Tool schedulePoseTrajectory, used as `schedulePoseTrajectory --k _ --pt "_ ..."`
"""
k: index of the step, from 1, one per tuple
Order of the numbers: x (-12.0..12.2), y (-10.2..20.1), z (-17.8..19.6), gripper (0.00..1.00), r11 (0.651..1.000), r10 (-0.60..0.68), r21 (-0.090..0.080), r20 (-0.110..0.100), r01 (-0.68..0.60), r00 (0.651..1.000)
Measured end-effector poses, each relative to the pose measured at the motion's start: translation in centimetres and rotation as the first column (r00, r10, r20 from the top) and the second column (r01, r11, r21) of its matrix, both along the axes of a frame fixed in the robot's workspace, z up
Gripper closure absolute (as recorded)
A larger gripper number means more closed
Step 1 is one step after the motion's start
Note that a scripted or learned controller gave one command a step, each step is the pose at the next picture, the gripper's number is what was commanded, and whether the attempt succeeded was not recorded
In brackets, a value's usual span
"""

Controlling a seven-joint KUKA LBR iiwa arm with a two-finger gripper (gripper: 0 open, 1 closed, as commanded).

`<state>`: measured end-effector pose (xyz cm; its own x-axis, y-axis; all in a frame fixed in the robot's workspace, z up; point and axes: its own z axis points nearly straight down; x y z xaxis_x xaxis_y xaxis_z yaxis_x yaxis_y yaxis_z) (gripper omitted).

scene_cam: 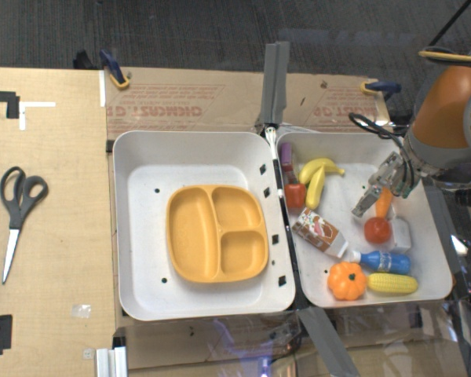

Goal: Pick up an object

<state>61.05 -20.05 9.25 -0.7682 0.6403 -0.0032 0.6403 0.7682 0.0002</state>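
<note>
The gripper (369,203) hangs with its fingers spread over the right bin (436,234), holding nothing; it should descend straight onto the tomato (377,230), avoiding the carrot (385,203).

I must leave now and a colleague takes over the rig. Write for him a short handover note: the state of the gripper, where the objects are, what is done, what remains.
Gripper: low over the right bin, fingers spread, holding nothing.
Right bin holds: bananas, small bottle, pumpkin, corn, blue bottle, red ball, orange piece beside the gripper.
Left bin: yellow divided plate.
Done: arm has reached in. Left: grasp and lift one object.
</note>
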Motion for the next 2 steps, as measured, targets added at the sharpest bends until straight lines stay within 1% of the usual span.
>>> schedulePoseTrajectory --k 1,2 --pt "0.1 0.1 0.9 1.0 1.0 0.005 -0.002 0.0 -0.005 1.0" --pt "0.5 5.6 11.8 1.0 0.996 -0.084 0.0 -0.003 0.084 0.996"
